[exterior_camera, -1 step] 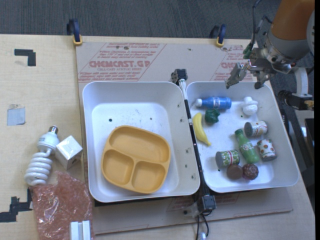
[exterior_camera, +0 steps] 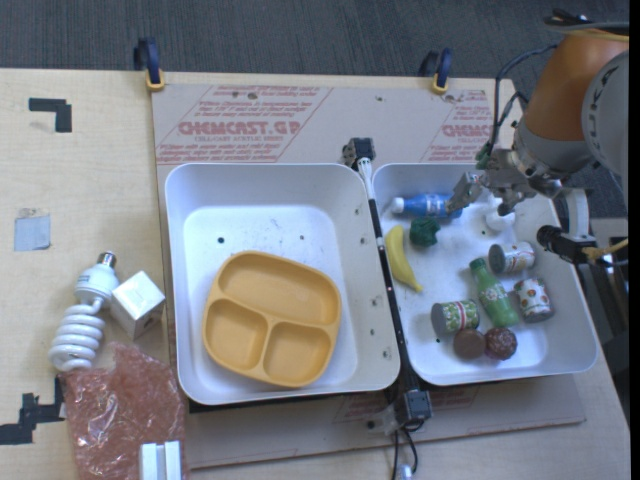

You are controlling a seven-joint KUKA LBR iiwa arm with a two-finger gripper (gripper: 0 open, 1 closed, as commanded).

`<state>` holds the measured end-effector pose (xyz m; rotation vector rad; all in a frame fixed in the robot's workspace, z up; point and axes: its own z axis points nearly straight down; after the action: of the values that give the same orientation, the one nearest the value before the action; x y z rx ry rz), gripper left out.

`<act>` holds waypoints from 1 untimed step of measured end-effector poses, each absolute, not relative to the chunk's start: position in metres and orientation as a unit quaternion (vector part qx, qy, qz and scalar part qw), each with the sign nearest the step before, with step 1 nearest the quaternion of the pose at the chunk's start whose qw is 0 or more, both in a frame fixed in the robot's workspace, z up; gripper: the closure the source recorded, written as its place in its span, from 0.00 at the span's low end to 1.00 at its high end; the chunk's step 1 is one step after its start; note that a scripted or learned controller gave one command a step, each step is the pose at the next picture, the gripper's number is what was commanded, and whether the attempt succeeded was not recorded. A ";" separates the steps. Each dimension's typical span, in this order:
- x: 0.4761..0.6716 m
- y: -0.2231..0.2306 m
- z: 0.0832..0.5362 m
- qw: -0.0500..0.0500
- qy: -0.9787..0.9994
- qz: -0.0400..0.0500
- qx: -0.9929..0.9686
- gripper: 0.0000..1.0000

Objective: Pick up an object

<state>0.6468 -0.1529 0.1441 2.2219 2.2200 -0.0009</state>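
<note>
My pincer (exterior_camera: 478,190) hangs over the right bin (exterior_camera: 575,353). I cannot tell if it is spread or pinching anything. Nothing looks picked up yet. Just left of it lies one blue bottle (exterior_camera: 422,205). Below wait one banana (exterior_camera: 401,258) and three cans (exterior_camera: 456,316).

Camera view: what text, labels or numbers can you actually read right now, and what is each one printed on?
"CHEMCAST" in red, followed by letters like "G P" I cannot confirm: on the brown paper-faced sheet under the bins, repeated partly at its right.
Smaller red lines beneath it: too blurred to read.
Labels on the small green-banded can, the patterned can, the silver can and the blue-and-white bottle: too small to read.
</note>
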 end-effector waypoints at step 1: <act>0.620 -0.145 0.093 0.000 0.707 0.000 0.707 0.00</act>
<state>0.6204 -0.1452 0.0928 2.2216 2.2199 0.0000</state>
